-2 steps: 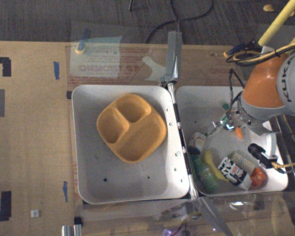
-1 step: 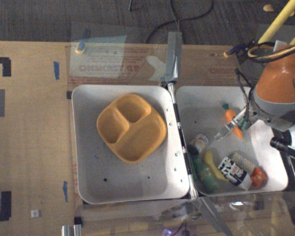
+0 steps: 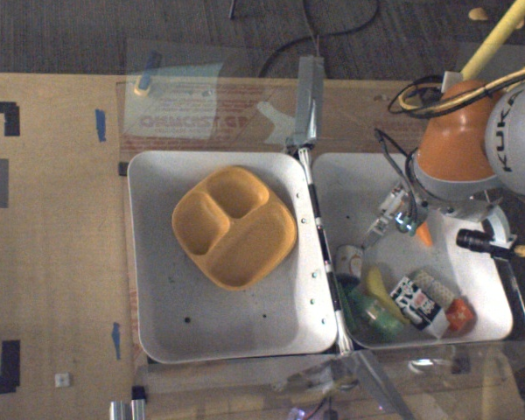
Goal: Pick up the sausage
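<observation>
floor (image 3: 87,16): dark grey carpet | bench (image 3: 52,261): tan board, black marks

Soft, even overhead light leaves the white bins (image 3: 149,261) bright with faint shadows, glare whitens the taped plastic sheet (image 3: 179,103), and the whole frame is slightly blurred and grainy.

**Crowded at the front, open at the back**

The gripper (image 3: 401,217) hangs over the right bin (image 3: 350,178); the floor of that bin on the gripper's far side and to its left is bare and easy to reach; below the gripper, toward the front wall, things sit packed close together: a banana (image 3: 381,289), a green thing (image 3: 376,316), a black-and-white packet (image 3: 417,300), a red thing (image 3: 460,313); little room shows between them; the big arm (image 3: 472,147) blocks the gripper's right side; further left, past the middle wall, the left bin (image 3: 157,304) holds a yellow plate (image 3: 234,226) with bare floor all around it.
</observation>
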{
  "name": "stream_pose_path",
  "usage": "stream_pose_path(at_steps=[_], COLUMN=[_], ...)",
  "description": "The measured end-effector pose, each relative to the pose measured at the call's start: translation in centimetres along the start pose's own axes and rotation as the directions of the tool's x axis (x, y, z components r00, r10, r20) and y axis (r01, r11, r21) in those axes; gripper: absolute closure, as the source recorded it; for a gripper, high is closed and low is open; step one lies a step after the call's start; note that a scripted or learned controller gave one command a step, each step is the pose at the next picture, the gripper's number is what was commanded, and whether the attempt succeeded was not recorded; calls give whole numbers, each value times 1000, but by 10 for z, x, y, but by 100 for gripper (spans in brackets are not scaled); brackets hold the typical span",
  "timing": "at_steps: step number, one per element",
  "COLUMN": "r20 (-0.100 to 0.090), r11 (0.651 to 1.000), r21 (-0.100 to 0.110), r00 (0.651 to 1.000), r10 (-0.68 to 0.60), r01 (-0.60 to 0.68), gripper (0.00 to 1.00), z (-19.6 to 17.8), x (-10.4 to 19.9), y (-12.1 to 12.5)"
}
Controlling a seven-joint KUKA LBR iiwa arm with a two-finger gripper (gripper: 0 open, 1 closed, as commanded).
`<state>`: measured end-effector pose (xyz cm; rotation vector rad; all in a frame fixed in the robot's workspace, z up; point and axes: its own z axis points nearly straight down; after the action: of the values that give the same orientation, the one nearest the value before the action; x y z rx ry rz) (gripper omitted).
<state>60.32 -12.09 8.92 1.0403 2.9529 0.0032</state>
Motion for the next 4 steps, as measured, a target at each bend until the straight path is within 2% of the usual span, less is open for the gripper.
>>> stream_pose_path(at_steps=[1,2,3,4], r20=[7,6,13,12], r11=[1000,1000,1000,1000], r21=[-7,-6,-12,-11], r00=[1000,1000,1000,1000], r10=[5,5,10,10], r01=[-5,-5,-10,-10], gripper=[100,0,100,0], z=[-13,-13,-24,-24], x=[-3,-3,-6,-6], y=[0,0,-1,-1])
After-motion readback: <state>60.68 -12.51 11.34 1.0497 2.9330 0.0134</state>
